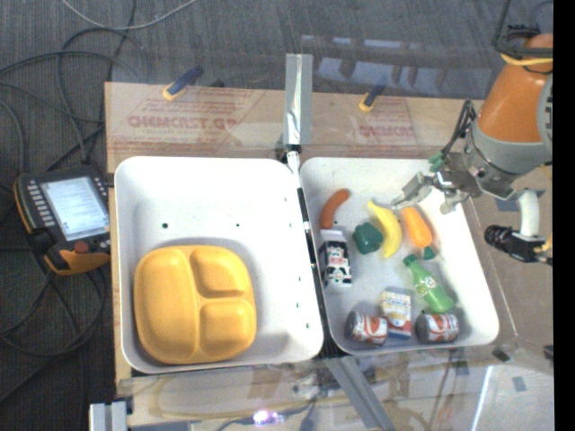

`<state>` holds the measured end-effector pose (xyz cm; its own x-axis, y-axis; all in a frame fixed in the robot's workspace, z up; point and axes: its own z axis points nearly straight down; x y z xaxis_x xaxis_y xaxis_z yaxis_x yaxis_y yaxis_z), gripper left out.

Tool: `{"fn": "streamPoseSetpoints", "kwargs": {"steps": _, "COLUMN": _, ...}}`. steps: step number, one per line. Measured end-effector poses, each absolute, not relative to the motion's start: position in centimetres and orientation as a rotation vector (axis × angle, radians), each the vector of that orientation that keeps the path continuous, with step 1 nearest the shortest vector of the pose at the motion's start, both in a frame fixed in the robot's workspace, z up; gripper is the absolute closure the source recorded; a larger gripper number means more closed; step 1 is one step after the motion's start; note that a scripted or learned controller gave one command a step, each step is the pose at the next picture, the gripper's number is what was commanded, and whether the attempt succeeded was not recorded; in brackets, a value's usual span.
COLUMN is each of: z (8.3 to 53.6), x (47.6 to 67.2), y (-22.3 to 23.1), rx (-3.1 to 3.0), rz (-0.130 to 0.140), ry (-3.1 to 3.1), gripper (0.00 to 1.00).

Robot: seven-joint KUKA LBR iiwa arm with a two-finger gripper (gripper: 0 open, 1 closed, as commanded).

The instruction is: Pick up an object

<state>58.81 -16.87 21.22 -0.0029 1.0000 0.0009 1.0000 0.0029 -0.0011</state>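
Note:
The right bin (pixel 481 268) holds several toys. An orange carrot (pixel 417 226) lies beside a yellow banana (pixel 386 227) and a dark green piece (pixel 367 237). A red-orange sausage (pixel 334 206) lies near the bin's left wall. Below it stands a black-and-white milk carton (pixel 336 263). A green bottle (pixel 428 284), a small carton (pixel 395 306) and two cans (pixel 367 328) (pixel 438 327) sit at the front. My gripper (pixel 431 194) hangs over the bin's back right, just above the carrot's top end. It is open, with nothing between its fingers.
The left bin (pixel 180 187) holds a yellow compartment plate (pixel 195 302) at its front. A metal divider (pixel 297 106) stands between the bins at the back. A teach pendant (pixel 63 209) lies to the left of the bench.

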Motion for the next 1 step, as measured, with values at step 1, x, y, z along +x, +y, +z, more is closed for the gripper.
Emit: {"fn": "streamPoseSetpoints", "kwargs": {"steps": 1, "z": 10.23, "x": 57.64, "y": -18.21, "rx": -2.269, "rz": 0.001, "ry": -2.172, "gripper": 0.00}}
